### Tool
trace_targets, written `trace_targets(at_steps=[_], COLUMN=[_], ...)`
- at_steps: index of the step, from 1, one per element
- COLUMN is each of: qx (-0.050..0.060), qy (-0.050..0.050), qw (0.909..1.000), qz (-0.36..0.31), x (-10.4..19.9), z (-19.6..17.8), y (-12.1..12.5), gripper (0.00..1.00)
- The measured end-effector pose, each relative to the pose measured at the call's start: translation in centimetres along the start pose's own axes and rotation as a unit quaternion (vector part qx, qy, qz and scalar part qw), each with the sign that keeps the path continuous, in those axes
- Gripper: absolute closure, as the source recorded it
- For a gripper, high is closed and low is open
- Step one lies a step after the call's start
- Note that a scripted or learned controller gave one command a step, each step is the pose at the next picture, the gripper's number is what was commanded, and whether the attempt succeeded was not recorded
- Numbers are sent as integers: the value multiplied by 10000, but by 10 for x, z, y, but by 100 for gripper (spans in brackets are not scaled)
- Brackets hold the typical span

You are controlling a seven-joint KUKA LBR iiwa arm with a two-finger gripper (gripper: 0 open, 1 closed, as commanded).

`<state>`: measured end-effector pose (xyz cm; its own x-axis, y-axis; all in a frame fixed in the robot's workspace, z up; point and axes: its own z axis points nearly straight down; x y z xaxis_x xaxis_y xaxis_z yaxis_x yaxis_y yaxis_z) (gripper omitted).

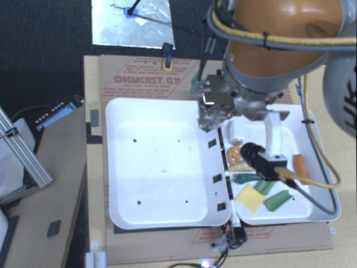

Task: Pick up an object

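Two shallow white bins sit side by side on a cardboard sheet (145, 77), so that things can be lifted from one and dropped in the other; the left bin (162, 166) shows bare smooth plastic with a few small dark dots, while the right bin (318, 205) holds all the loose objects. Those objects lie clustered near the divider: a flat yellow wedge (250, 197) like a slice of foam cheese, a green strip (277, 200) beside it, a darker green pod shape (245, 178), an orange carrot-like stick (300, 164) toward the far wall, and a brown knotted pretzel-like piece (235, 154). The arm (284, 21), glossy orange at its band and grey below, hangs over the right bin with its metal gripper (211, 115) near the bin's upper left corner, just above the divider, well apart from the yellow wedge. Whether the end effector stands wide or narrow cannot be told from this slant. Judging by the layout, a pick has yet to be made, and the flat pieces look hard to pinch
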<state>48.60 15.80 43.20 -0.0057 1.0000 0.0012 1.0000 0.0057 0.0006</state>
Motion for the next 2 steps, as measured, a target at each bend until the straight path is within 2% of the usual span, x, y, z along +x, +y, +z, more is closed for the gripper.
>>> trace_targets(at_steps=[2], qx=[-8], qy=[3], qw=[10000], qz=[-3], x=[51], z=[5], y=[1], gripper=[100])
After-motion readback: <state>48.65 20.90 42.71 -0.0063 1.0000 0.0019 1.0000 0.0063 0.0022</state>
